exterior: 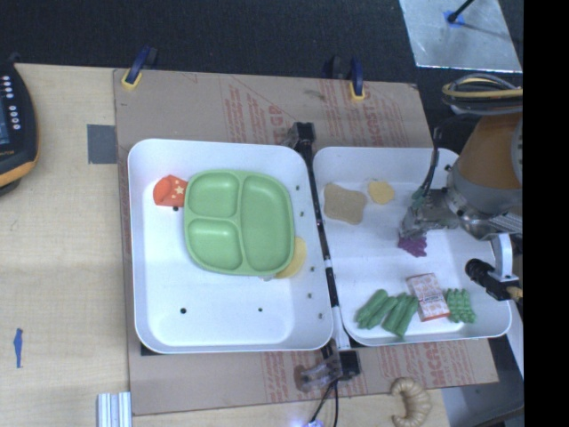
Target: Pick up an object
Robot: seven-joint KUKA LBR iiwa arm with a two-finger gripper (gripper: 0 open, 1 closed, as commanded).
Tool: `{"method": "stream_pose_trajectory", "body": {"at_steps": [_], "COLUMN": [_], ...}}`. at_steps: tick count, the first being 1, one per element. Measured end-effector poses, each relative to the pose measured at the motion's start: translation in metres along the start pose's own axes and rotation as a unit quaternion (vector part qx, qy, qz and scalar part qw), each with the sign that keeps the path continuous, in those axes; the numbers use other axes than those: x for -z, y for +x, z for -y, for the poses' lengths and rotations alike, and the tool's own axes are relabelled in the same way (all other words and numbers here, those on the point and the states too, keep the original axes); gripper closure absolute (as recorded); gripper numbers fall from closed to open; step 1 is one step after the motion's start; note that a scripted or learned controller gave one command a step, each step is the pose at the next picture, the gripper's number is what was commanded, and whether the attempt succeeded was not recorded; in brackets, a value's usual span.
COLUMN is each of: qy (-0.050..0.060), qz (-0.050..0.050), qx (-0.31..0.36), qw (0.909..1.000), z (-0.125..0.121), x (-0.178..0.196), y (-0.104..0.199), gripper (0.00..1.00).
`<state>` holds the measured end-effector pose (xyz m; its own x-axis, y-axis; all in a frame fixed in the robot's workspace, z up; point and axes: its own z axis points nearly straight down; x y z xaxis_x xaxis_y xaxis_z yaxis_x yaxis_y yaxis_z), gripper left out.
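In the right bin (356, 265), my gripper (418, 223) hangs down over a small purple bunch of grapes (412, 245). Its tip is right at the top of the bunch, and contact is unclear. The same bin holds a tan slice of bread (345, 204), a small yellow round piece (381, 191), a pile of green bean pods (388, 311), a red-and-white packet (428, 295) and a green bumpy piece (460, 305).
The left bin (160, 310) holds a green divided plate (240, 222), a red piece (169, 190) at its left, and a yellow piece (294, 258) peeking from under its right rim. A black pendant (13, 132) lies at far left. Clamps hold the cardboard at the back.
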<state>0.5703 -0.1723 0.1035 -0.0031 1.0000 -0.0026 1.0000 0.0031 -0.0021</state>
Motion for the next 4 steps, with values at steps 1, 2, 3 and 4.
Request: {"method": "stream_pose_trajectory", "body": {"at_steps": [1,2,3,4], "qy": [0.0,0.0,0.001,-0.001], "qz": [0.0,0.0,0.0,0.0], "qx": [0.0,0.0,0.001,0.002], "qw": [1.0,1.0,1.0,1.0], "z": [0.0,0.0,0.0,-0.016], "x": [0.0,0.01,0.01,-0.012], "y": [0.0,-0.001,-0.001,0.015], "gripper": [0.0,1.0,0.0,0.0]}}
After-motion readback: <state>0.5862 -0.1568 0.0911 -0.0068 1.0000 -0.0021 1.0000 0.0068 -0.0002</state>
